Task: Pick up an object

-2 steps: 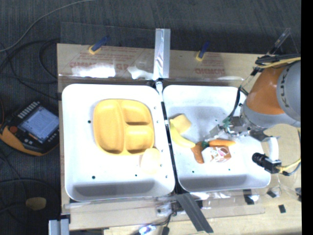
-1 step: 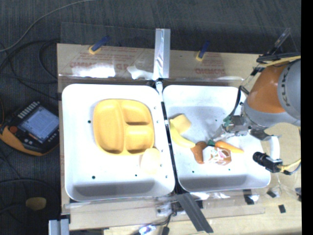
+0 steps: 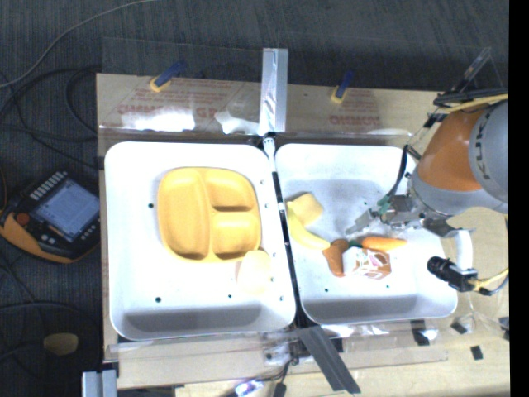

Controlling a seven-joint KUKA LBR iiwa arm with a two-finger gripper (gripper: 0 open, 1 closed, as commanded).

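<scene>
The gripper [image 3: 369, 219] hung low in the right bin [image 3: 331, 304], its thin metal fingers spread apart with nothing between them, just above an orange carrot [image 3: 382, 241]. Beside the carrot lay a white packet [image 3: 368, 262] with red print too small to read and a pale yellow wedge [image 3: 303, 210]. The left bin [image 3: 132, 304] held a glossy yellow divided tray [image 3: 207, 212].
</scene>
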